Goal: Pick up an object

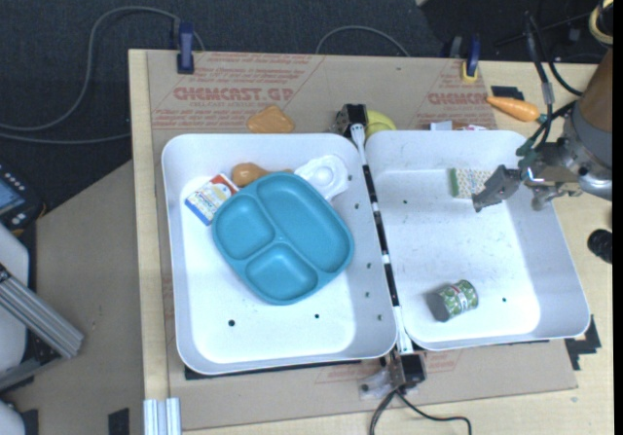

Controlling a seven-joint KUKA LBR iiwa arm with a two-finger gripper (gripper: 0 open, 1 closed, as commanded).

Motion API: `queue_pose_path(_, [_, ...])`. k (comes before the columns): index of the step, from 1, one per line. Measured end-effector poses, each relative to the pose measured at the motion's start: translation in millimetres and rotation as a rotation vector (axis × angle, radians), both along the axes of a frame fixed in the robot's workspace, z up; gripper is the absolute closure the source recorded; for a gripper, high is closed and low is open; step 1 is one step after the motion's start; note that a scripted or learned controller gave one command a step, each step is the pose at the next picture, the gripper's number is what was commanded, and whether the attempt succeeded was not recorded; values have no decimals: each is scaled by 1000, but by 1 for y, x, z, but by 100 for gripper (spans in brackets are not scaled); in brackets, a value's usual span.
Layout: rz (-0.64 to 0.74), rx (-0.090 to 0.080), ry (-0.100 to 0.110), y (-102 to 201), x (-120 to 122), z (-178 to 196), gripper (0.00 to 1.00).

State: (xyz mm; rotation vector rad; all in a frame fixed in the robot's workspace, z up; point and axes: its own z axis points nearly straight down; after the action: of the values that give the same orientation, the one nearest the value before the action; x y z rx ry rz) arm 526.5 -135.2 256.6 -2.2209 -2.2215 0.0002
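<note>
In the right bin: one small green can lying on its side near the front; one patterned green-and-white packet toward the back. Gripper hangs just beside the packet; whether its fingers are apart or together cannot be told, and nothing shows between them. In the left bin: blue divided tray, small carton, orange piece, white cup. Status: nothing lifted; grasp and lift both remain.

Red lettering reading "CHEMCAST GP" repeats across the brown board beneath the bins; other labels are illegible.
</note>
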Motion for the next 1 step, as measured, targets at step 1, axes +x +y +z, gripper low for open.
queue_pose_path(1, [0,5,14,32,-49,-106,0])
